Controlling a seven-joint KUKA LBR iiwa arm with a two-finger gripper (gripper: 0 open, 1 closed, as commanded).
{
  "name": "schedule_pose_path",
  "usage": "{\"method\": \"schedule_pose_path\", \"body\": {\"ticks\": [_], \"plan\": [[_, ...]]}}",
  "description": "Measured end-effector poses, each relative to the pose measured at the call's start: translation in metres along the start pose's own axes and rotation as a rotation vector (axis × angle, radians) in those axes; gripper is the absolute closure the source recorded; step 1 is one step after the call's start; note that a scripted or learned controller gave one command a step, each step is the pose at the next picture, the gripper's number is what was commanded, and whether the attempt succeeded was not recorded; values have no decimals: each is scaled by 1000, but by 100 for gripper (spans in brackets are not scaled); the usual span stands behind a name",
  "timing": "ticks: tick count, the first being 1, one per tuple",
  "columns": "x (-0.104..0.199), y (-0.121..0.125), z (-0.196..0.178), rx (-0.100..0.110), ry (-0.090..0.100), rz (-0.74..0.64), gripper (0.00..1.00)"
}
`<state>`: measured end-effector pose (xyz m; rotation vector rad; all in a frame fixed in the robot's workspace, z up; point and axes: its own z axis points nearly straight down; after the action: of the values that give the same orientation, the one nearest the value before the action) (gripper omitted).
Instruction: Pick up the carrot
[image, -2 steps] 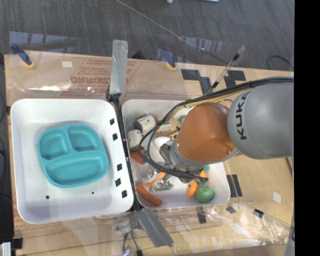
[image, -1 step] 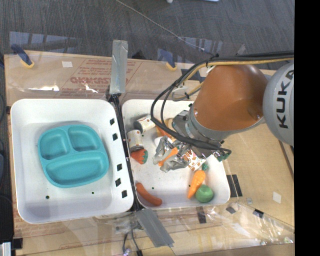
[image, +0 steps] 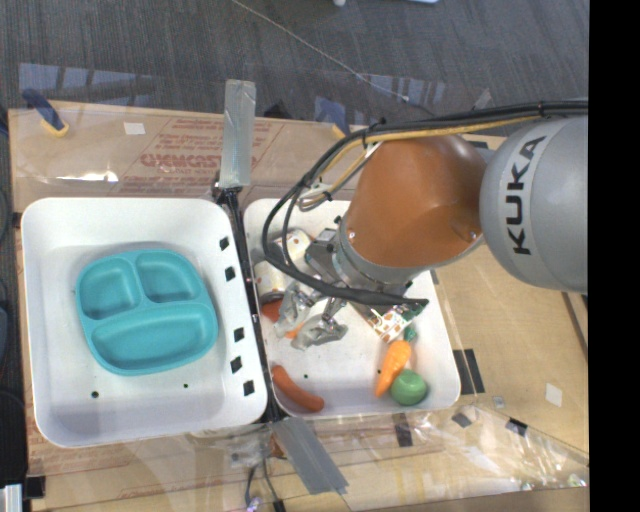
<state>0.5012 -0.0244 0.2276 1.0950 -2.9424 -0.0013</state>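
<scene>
The carrot (image: 393, 366) is orange with a round green top (image: 408, 388). It lies in the front right part of the right bin (image: 440, 345). My gripper (image: 311, 317) hangs low over the middle of that bin, to the left of the carrot and apart from it. Its two metal fingers (image: 296, 308) stand open, and I see nothing between them. The orange wrist band (image: 415, 205) and grey arm cover the back of the bin.
A brown sausage (image: 298, 390) lies at the right bin's front left. A small red item (image: 270, 311) sits by the divider, and a white patterned piece (image: 392, 320) lies just behind the carrot. A teal divided plate (image: 147, 309) rests in the left bin (image: 60, 230).
</scene>
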Motion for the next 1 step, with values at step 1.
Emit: {"method": "schedule_pose_path", "body": {"ticks": [1], "plan": [[12,-68,6,3,-2,64,100]]}}
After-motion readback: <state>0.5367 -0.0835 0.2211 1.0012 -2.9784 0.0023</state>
